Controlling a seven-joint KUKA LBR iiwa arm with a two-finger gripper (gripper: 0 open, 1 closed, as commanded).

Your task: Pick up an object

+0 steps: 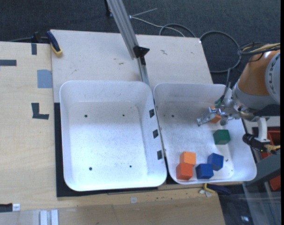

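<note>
The gripper (206,120) is hanging inside the right bin (179,90), in its upper right part, and the arm (259,81) is reaching in from the right side. There is something small and orange close to the wrist, but it is too blurred to name. I cannot tell whether the gripper is wide or narrow, because it is appearing only as a small grey shape that is pointing to the left. I am not seeing any object held in it.

Just below the gripper, a green block (221,136) is lying on the bin floor, apart from it. Further down, near the front wall, four more blocks are sitting close together: an orange block (188,158), a red block (184,171) touching it from below, and two blue blocks (210,166) beside them. The left bin (69,90) is standing next to the right one.

As I am judging it, the task is not yet done: every block is resting on the floor and nothing is lifted. The green block is looking like the nearest candidate, so the descent, the closing and the lift are all remaining.
</note>
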